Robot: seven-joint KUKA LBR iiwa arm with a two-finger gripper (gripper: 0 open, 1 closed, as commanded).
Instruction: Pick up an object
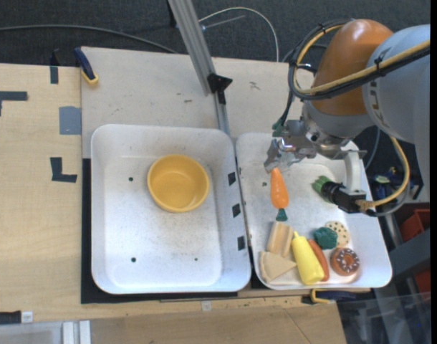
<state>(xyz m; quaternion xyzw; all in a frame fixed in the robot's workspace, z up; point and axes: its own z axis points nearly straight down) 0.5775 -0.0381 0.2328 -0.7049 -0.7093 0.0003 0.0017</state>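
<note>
An orange toy carrot point(278, 188) with a green end lies in the right bin point(308, 210), pointing up the view. My gripper point(279, 155) hangs right over the carrot's upper tip, touching or nearly touching it. The arm's grey wrist and orange band reach in from the upper right and hide the bin's far corner.
At the right bin's near end lie several toys: tan wedges point(279, 239), a yellow piece point(308, 259), a doughnut point(344, 261), a dark green piece point(324, 236) and a cookie point(337, 228). A yellow bowl point(178, 183) sits in the left bin point(118, 213). A metal pole point(197, 41) slants above.
</note>
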